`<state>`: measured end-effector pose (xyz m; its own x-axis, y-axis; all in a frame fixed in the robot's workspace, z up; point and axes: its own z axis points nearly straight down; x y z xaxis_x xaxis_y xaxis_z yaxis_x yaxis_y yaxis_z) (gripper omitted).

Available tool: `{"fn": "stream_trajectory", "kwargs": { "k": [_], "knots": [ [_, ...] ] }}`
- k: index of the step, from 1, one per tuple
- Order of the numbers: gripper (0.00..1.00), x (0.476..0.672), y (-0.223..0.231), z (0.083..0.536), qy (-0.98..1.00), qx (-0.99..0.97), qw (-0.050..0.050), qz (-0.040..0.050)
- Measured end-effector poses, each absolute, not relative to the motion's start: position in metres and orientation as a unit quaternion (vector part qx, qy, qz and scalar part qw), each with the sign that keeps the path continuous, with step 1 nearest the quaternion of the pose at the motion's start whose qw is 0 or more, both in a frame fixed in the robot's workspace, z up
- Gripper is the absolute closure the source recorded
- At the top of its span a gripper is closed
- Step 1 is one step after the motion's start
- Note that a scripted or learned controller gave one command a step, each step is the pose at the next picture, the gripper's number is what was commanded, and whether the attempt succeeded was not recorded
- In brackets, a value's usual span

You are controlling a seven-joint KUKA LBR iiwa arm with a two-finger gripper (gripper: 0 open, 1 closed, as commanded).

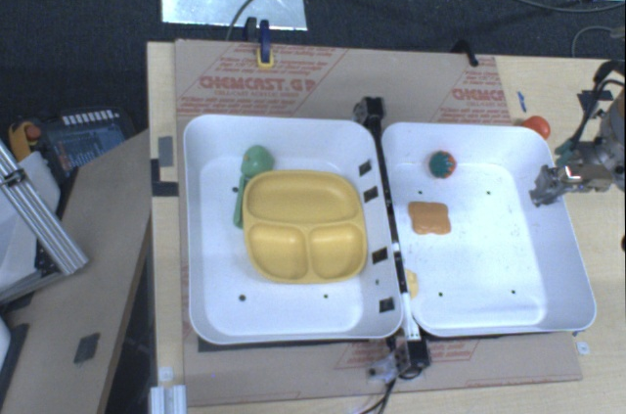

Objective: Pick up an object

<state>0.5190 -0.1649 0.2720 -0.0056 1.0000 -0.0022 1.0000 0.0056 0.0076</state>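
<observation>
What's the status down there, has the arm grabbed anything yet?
Gripper at right bin's right rim, nothing seen in it. Orange piece and small ball lying loose in that bin. Yellow tray and green spoon in left bin. Path clear.

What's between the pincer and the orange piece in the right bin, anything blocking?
Nothing visible. The pincer sits at the right bin's right rim; the orange piece lies flat near the bin's left-centre, with bare white floor between them. The small teal ball lies further back, off that line.
</observation>
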Motion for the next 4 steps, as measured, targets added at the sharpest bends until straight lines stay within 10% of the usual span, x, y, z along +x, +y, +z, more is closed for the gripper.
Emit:
{"fn": "stream_trajectory", "kwargs": {
  "k": [4],
  "knots": [
    [1.00, 0.549, 0.022, 0.258, 0.710, 0.704, 0.000, 0.0011]
  ]
}}
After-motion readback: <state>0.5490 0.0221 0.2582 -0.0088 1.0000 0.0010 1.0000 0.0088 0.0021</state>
